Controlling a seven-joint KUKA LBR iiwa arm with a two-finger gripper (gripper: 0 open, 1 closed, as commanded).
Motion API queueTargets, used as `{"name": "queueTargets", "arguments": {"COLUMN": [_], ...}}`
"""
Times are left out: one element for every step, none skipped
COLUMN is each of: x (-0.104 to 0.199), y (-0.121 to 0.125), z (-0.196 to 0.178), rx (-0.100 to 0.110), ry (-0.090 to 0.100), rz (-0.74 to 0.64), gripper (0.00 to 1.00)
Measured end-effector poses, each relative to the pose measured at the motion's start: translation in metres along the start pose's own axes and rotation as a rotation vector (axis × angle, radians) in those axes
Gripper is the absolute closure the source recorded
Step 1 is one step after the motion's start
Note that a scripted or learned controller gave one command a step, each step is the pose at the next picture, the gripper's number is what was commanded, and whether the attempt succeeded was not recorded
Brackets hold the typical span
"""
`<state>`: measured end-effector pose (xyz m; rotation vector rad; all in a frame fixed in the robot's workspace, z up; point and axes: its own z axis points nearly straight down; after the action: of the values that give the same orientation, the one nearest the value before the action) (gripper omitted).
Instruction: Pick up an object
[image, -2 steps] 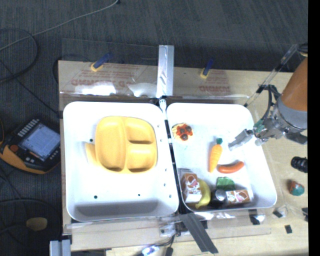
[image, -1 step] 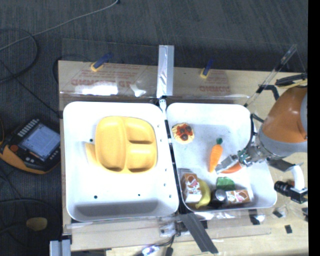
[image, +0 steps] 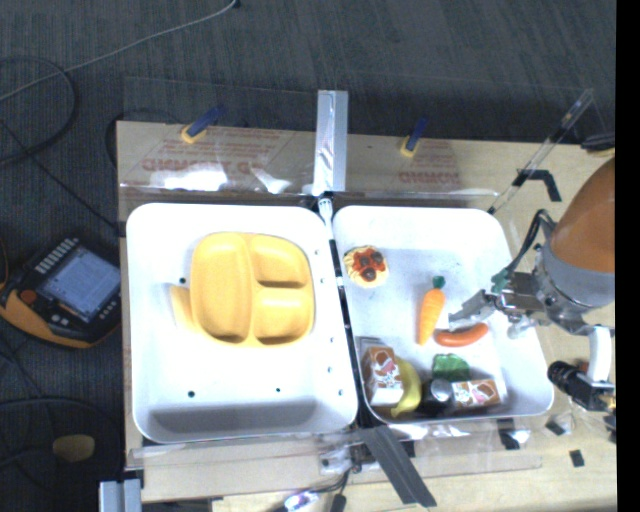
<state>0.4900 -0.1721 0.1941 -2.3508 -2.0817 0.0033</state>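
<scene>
The right bin holds a toy carrot lying upright in the middle. A red sausage-shaped toy lies just to its right, and a small round pizza toy sits near the bin's upper left. Along the front wall lie a snack packet, a yellow banana, a dark bottle with a green cap and a brown box. My gripper reaches in from the right, low over the red toy's upper edge; nothing is visibly held.
The left bin carries a yellow divided plate. A metal divider rail runs between the bins at the back. A handheld pendant lies on the floor to the left.
</scene>
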Motion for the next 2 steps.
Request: {"name": "queueTargets", "arguments": {"x": [-0.041,0.010], "y": [-0.002,0.064], "z": [-0.038,-0.023], "rx": [0.000,0.001], "ry": [-0.001,-0.001], "rz": [0.093,0.058], "gripper": [0.00,0.00]}}
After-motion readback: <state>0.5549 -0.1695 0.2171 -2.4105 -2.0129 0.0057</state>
